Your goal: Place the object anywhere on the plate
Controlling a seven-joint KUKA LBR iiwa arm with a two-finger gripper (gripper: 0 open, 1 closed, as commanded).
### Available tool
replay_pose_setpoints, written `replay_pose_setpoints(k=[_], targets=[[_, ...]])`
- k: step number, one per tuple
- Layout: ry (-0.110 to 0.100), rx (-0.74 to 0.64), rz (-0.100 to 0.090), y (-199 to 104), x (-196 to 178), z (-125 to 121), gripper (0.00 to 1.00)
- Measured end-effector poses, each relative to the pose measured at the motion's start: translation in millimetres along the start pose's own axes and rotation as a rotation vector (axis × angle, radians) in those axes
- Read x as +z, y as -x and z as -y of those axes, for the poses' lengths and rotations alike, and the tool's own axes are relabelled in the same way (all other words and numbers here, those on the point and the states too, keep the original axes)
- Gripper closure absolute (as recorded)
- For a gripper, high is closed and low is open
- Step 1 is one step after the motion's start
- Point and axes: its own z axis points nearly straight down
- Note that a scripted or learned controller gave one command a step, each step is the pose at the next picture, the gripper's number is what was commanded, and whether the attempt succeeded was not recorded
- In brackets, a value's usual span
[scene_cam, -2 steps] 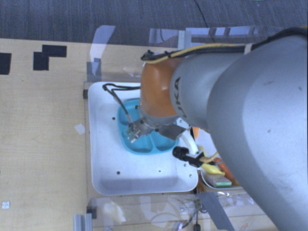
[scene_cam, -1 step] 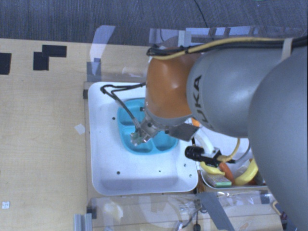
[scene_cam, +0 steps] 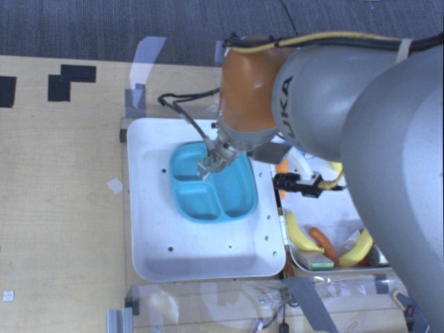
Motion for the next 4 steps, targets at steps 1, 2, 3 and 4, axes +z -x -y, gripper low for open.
replay_pose_setpoints(k=[1, 2, 3, 4], targets=[[0.000, 0.000, 0.000, 0, 0, 0, 0.00], [0.000, -0.305, -0.005, 55, 89, -53, 0.00], [0.017, 0.045, 0.012, -16, 89, -30, 0.00], [0.009, 0.126, 0.007, -13, 90, -54, 0.00]])
